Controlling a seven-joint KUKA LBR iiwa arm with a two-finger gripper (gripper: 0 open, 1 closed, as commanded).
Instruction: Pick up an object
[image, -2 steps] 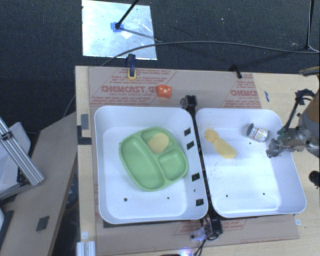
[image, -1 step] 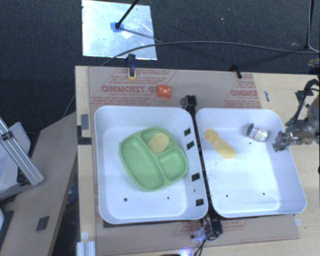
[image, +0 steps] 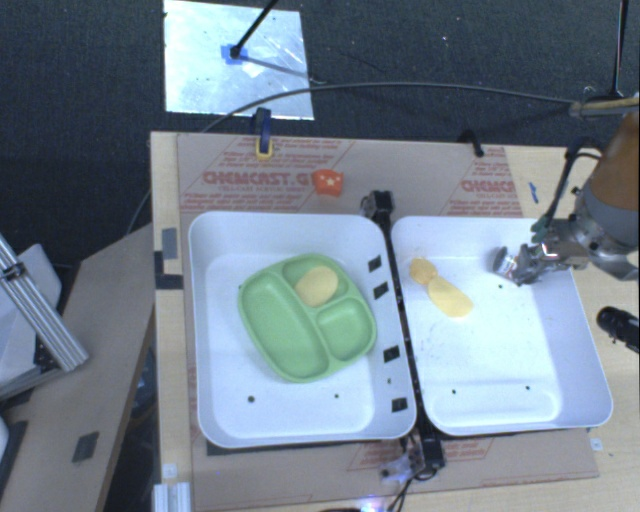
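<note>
A pale yellow elongated object (image: 440, 289) lies in the right bin (image: 500, 400), toward its upper left. In the left bin (image: 230, 400) sits a green divided plate (image: 290, 335), and a round yellow object (image: 318, 286) rests in its upper compartment. My gripper (image: 514, 266) hangs over the upper right part of the right bin, to the right of the elongated yellow object and apart from it. Nothing shows between its tips.
An orange object (image: 327, 181) lies on the cardboard behind the left bin. Black clips (image: 378, 204) mark the seam between the bins. A blue and yellow clamp (image: 263, 133) grips the board's back edge. Aluminium framing (image: 40, 310) stands at the far left.
</note>
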